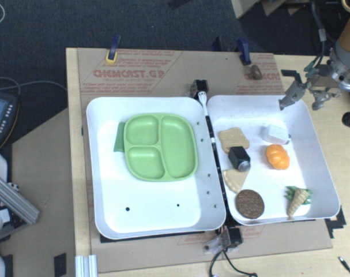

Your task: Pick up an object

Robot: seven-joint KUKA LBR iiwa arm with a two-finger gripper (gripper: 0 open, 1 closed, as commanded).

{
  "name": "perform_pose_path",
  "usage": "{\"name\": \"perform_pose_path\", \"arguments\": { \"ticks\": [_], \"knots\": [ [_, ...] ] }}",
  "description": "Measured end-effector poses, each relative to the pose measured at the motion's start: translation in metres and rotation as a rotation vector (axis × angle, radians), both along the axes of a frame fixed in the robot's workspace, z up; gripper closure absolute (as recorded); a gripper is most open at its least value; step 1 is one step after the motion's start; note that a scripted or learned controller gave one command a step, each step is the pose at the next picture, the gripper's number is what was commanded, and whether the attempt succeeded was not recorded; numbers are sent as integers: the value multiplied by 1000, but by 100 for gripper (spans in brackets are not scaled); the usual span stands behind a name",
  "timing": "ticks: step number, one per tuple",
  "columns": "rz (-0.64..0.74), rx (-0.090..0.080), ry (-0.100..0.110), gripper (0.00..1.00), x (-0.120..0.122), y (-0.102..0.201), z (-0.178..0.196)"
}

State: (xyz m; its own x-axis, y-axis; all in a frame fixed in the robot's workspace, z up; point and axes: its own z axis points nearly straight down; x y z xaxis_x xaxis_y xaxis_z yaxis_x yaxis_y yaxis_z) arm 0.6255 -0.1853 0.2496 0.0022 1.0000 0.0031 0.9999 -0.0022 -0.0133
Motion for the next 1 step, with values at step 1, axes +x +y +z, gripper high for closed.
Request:
{"name": "perform_pose_path", "arguments": {
  "ticks": [1],
  "knots": [
    [2, -3, -13, 0, 2, 0, 8]
  ]
}}
